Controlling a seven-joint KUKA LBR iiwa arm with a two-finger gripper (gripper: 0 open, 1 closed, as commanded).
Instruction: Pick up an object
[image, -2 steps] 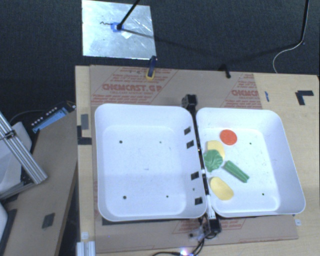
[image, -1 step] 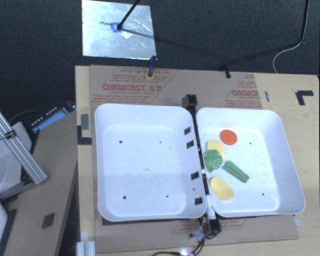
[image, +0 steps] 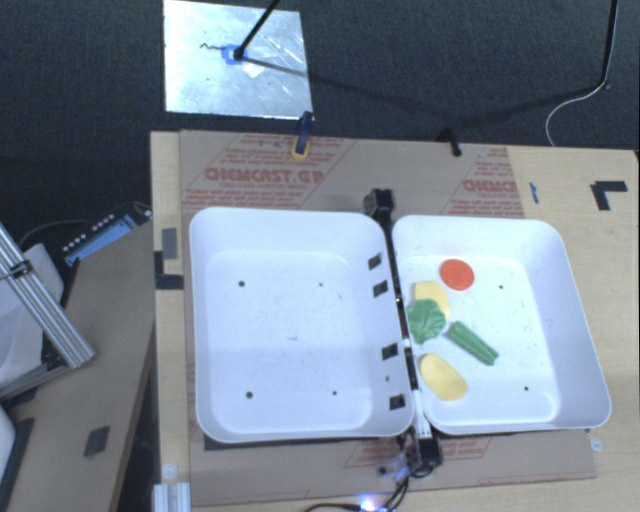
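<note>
Objs all sit in right bin (image: 560, 300), left-center part of it, close to the divider. Orange-red disc (image: 457, 274) is uppermost. Below-left of it a pale yellow piece (image: 432, 294), w/ a green leafy piece (image: 426, 320) overlapping its lower edge. Green elongated piece (image: 472, 343) lies diagonally just right of the leafy one, near but can't tell if touching. Yellow oval piece (image: 443, 377) lowest in the group, apart from the rest. Left bin (image: 290, 325) is mid-frame, joined to right bin by black clips along the seam. Both bins rest on a cardboard sheet (image: 270, 172) w/ red print, on the tabletop (image: 100, 400). Shiny metal plate (image: 236, 58) upper left of frame on dark carpet. Jaws: can't tell state.
</note>
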